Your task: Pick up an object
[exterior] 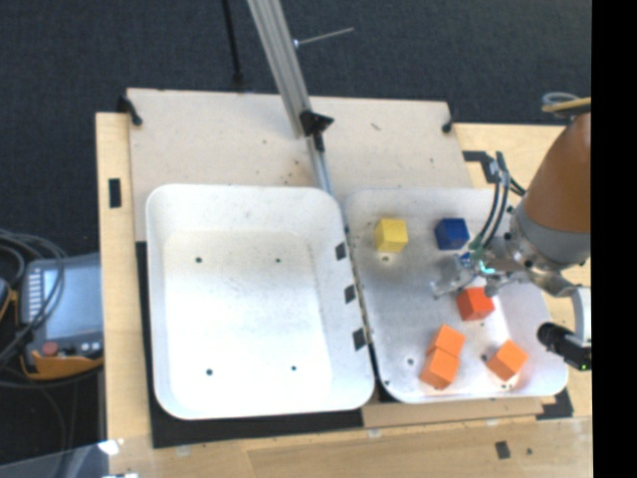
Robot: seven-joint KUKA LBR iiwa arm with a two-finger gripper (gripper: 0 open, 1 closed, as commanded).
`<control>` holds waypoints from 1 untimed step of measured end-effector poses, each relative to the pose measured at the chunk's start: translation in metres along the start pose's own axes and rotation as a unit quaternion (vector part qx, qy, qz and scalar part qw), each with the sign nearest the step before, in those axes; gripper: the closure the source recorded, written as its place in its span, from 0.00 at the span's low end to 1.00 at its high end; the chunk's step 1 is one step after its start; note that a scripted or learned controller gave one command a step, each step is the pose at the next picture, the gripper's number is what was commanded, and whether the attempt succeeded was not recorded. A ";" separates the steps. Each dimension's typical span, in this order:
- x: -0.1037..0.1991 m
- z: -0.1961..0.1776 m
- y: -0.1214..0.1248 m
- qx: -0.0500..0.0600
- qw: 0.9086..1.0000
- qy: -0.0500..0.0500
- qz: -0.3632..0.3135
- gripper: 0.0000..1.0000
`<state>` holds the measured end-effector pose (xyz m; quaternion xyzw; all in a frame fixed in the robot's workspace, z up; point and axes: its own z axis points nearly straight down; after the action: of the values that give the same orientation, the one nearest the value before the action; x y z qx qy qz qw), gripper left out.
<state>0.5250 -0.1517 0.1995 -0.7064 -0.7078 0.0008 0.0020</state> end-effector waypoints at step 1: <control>0.000 -0.002 0.001 -0.003 1.000 -0.001 0.001 0.00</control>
<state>0.5260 -0.1521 0.2019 -0.7071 -0.7071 -0.0005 -0.0004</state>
